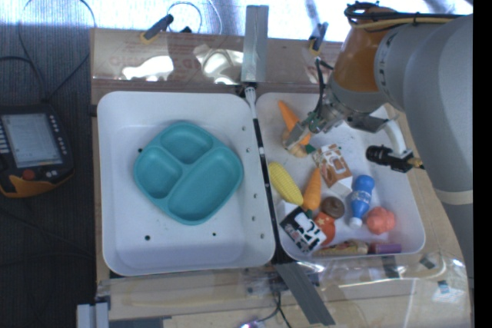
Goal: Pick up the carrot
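An orange carrot lies at the upper left of the right bin, its lower end under the gripper. My gripper reaches down from the right and sits right at that lower end, touching or nearly touching it. The grey wrist blocks the view of how it meets the carrot. A second orange, carrot-like piece lies further down in the bin, beside a yellow corn cob.
The right bin also holds a small carton, a blue bottle, a brown round piece, a pink-orange ball and a black-and-white box. A teal divided plate lies in the left bin.
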Controlling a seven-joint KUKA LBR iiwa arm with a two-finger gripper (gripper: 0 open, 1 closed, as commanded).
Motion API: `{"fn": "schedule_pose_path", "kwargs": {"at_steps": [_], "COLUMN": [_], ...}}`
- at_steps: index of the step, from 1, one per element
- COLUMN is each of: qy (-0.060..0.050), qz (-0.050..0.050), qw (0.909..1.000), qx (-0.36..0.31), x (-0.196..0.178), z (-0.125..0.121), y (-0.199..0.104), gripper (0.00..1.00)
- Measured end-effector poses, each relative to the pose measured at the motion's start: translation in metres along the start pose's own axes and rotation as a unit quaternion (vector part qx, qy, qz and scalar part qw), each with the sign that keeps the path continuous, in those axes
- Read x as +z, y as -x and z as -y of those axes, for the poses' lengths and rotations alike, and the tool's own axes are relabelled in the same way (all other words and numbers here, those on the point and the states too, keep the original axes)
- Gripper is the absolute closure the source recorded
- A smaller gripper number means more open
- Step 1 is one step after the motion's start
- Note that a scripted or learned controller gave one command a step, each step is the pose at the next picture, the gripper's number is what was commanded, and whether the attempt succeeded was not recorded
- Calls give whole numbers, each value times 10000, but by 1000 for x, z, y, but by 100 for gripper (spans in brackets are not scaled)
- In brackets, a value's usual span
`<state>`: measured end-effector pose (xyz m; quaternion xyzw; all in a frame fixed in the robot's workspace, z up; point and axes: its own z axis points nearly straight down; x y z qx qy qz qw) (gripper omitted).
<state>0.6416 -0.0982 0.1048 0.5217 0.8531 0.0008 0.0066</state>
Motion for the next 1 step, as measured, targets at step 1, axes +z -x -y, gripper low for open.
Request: {"fn": "schedule_pose_path", "kwargs": {"at_steps": [1], "qy": [-9], "qz": [-30], "qw": [9973], "qx": [-727], "x": [-83], "z": [-4], "y": [-61], "gripper": [100]}}
